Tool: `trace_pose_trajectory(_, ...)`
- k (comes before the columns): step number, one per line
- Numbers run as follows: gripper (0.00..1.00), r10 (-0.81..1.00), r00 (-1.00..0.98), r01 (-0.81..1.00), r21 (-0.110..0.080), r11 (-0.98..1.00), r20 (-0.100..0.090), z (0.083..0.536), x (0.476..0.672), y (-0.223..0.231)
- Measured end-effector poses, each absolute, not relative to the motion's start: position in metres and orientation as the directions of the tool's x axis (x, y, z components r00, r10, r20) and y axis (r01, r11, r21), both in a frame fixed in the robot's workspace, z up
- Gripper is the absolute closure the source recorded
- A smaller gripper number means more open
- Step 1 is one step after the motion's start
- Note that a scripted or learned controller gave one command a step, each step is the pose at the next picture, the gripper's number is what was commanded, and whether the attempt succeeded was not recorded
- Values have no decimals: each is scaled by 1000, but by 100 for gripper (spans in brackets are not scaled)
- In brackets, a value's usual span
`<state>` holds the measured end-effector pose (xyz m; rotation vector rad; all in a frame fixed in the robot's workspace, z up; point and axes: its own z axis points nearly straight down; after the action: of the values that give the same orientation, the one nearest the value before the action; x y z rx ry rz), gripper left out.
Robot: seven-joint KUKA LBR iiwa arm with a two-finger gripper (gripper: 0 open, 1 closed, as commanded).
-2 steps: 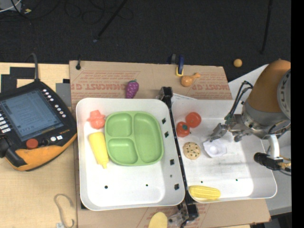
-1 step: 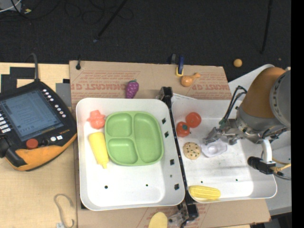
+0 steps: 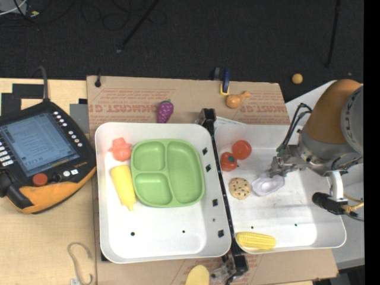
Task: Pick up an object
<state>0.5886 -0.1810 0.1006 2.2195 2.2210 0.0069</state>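
End effector (image 3: 276, 170) is hanging low over the right white bin (image 3: 309, 227), touching a pale see-through plastic thing (image 3: 267, 186). I cannot tell its grip. A round speckled cookie (image 3: 240, 188) is lying just beside.

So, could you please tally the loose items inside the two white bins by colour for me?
Yellow: 2, a mustard bottle and a corn cob
Red or orange-red: 2, round fruits
Pink: 1, a toy
Green: 1, a divided plate
Tan: 1, a cookie
Pale lilac: 1, a small piece
Total: 8
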Motion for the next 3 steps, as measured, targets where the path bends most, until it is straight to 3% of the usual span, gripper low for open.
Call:
trace_pose_trajectory(2,100,1000,1,1000,4,-1,-1,208,583,-179)
trace_pose_trajectory(3,100,1000,1,1000,1,-1,0,229,583,-181)
